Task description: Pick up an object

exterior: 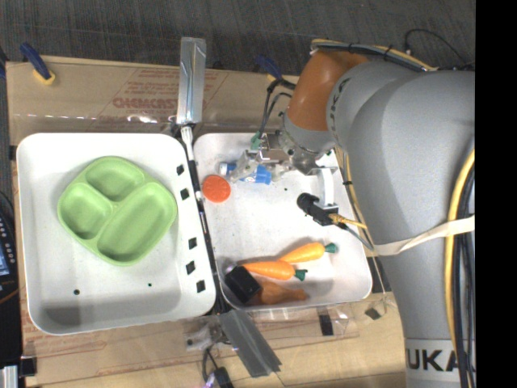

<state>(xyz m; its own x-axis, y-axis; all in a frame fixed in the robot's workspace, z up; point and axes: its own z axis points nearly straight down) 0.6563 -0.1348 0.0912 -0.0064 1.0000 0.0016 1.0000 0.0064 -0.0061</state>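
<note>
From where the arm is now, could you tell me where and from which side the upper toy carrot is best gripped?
I would grip the upper carrot across its orange body near the middle, coming straight down from above. It lies flat and slanted, green top to the right, so the fingers should close across its narrow width. The second carrot sits close at its lower left, so stay toward the thicker right half.

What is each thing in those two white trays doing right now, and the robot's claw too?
Green divided plate: flat in the left bin.
Orange ball: resting at the right bin's left wall.
Two toy carrots: lying side by side near the front.
Black block: in the front corner.
Blue-and-white object: lying beside the gripper.
Gripper: low over the right bin's back.
</note>
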